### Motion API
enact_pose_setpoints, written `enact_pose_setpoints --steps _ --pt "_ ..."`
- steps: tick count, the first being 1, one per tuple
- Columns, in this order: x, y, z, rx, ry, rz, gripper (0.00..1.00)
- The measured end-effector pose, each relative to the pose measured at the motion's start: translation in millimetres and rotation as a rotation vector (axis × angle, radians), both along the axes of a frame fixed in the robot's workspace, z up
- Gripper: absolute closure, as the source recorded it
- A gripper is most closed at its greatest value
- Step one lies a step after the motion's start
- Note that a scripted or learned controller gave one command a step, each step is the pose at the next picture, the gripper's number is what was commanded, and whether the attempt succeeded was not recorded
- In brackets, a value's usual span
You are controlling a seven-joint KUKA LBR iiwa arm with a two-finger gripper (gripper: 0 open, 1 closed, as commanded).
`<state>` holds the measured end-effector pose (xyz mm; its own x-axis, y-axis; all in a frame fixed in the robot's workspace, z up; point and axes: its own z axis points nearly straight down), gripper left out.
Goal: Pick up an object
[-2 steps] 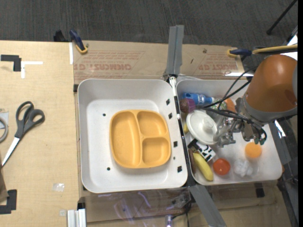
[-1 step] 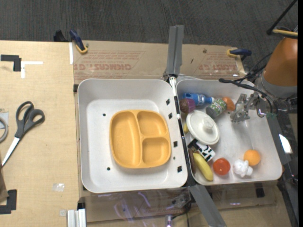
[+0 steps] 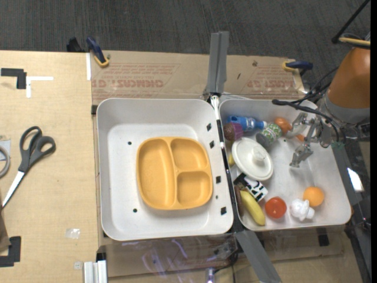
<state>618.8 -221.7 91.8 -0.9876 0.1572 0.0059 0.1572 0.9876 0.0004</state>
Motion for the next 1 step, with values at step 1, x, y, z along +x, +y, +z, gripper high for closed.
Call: enact_pose_setpoints --steps 1 --pt "27.7 48.3 3.9 -0.010 0.003 -0.131 0.00"
